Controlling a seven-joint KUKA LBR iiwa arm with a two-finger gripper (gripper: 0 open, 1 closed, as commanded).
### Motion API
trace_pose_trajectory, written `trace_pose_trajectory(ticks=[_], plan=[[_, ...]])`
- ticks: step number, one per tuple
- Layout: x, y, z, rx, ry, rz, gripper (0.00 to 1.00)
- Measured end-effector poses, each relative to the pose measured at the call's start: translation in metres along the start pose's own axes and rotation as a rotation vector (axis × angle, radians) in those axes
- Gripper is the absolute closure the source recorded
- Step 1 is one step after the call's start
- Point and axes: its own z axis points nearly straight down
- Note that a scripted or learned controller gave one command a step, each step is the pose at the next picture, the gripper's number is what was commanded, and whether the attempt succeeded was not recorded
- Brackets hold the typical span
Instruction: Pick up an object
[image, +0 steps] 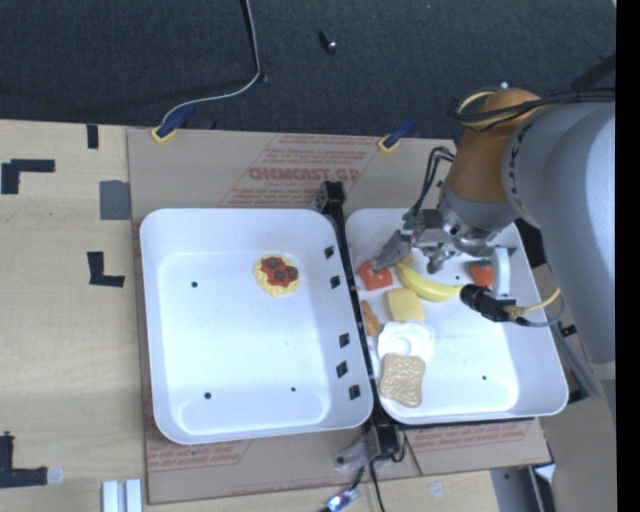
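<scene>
the end effector, its fingers seen spread wide with nothing between them, is poised low over the banana in the right bin, apparently because it is judged the most reachable object there.

Yellow banana, tan toast, white bins, red-dotted yellow pizza.

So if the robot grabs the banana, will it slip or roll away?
The banana looks smooth and curved, so it may slip or swivel between fingers. It probably won't roll far, being bent and lying flat. It looks like a toy, likely light and stiff.
</scene>
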Motion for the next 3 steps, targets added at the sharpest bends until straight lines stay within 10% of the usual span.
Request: trace_pose_trajectory(ticks=[1, 3], plan=[[0.066, -0.018, -0.065, -0.017, -0.002, -0.001, 0.00], [0.205, 0.024, -0.236, -0.022, -0.001, -0.004, 0.00]])
